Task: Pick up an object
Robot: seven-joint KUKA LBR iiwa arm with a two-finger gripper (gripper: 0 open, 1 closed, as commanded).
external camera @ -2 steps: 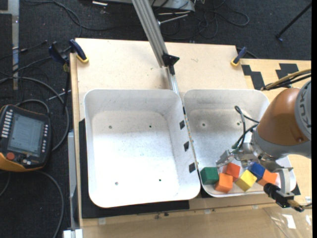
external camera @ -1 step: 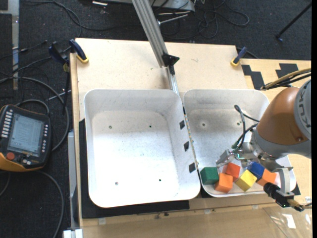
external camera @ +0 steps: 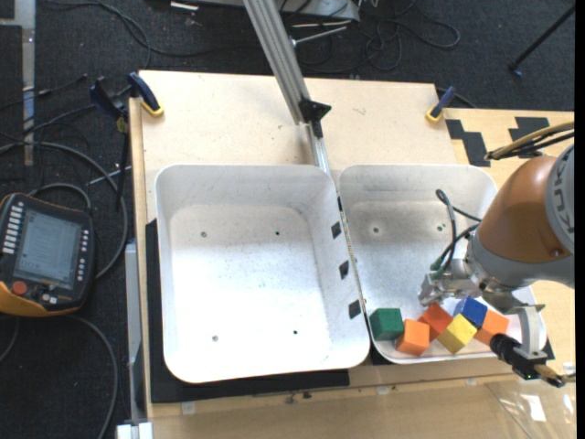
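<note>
Several small blocks lie bunched at the front edge of the right bin (external camera: 402, 199): a green block (external camera: 387, 323), an orange block (external camera: 414, 337), a red-orange block (external camera: 437, 317), a yellow block (external camera: 458, 334), a blue block (external camera: 473, 309) and another orange block (external camera: 494, 322). My gripper (external camera: 450, 291) hangs low over the red-orange and blue blocks, just behind the cluster. The wrist and its fittings cover the fingers, so their state is hidden. I see no block lifted off the bin floor.
The left bin (external camera: 247, 273) sits beside the right one, with a raised divider rim between them. A slanted metal pole (external camera: 279, 48) rises from behind the bins. A teach pendant (external camera: 46, 254) lies on the floor at left. Yellow clamps (external camera: 151, 99) hold the board corners.
</note>
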